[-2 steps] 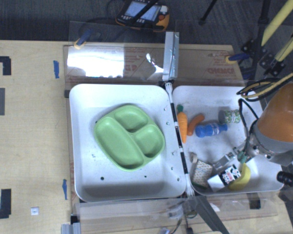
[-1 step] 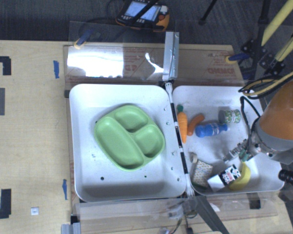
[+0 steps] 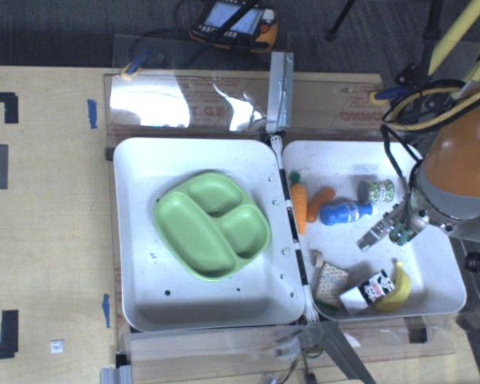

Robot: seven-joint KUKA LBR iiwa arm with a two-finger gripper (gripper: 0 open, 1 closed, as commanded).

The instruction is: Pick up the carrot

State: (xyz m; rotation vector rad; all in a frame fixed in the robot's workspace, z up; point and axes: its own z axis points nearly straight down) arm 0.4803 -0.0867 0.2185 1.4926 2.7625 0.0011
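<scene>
The arm hung over the right bin, w/ the gripper low and to the right of the carrot, clear of it; whether its jaws were released or clenched couldn't be told, too small and blurred. The carrot lay against the bin's left wall, long axis running away from the camera. To do this step well, I'd judge the gripper had to shift left past the blue bottle, come down straight, and close across the carrot's narrow width, not its length. The wall left little room on that side. A small orange piece sat just right of the carrot, touching or nearly so, and could get pinched too. Right of the carrot, further off: green can. Below-right: banana, small carton, cracker. Left of the carrot, in the other bin: green plate.
</scene>
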